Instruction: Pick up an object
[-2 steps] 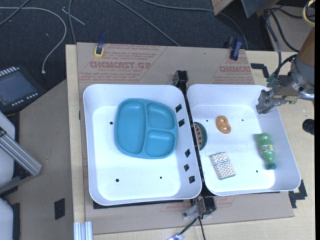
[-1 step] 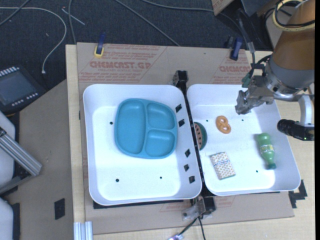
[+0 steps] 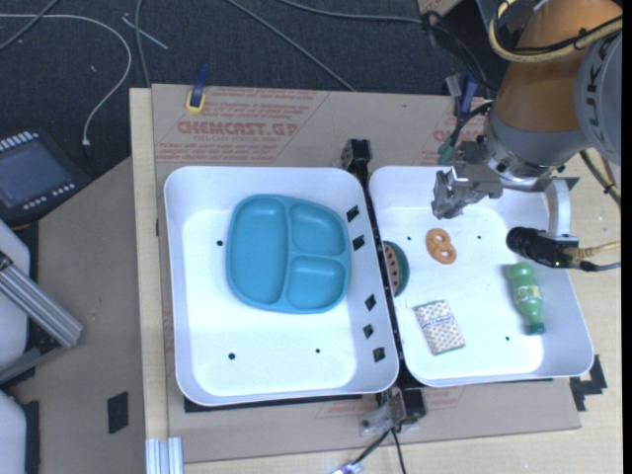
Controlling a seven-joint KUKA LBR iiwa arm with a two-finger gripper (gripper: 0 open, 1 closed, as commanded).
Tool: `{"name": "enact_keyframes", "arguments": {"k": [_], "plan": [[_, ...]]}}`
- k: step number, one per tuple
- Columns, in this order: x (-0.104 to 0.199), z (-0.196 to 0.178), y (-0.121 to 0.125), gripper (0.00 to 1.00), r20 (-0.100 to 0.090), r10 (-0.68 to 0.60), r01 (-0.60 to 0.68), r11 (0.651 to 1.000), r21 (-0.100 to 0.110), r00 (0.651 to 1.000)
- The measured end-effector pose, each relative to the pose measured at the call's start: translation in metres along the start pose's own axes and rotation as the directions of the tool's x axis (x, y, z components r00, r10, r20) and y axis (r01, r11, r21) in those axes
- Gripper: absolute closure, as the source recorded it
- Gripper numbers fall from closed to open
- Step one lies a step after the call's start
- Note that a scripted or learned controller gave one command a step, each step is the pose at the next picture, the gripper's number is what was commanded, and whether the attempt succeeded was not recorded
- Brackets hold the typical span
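In the right bin lie an orange pretzel-shaped piece, a green bottle, a small patterned packet and a dark round thing at the bin's left wall. My gripper hangs over the bin's far part, just above and behind the pretzel piece. Nothing shows between its fingers. The left bin holds a blue divided plate.
A black divider with clips runs between the two bins. The bins rest on a cardboard sheet. Cables lie on the dark floor behind, and a small screen stands at the far left.
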State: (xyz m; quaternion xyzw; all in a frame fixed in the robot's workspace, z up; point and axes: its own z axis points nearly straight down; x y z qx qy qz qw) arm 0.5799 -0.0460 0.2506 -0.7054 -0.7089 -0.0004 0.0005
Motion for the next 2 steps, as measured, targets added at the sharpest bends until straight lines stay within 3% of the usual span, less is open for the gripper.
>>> {"name": "enact_keyframes", "arguments": {"k": [2], "plan": [[0.096,-0.003,0.035,1.0,-0.001,-0.001,0.001,1.0,-0.003,1.0]]}}
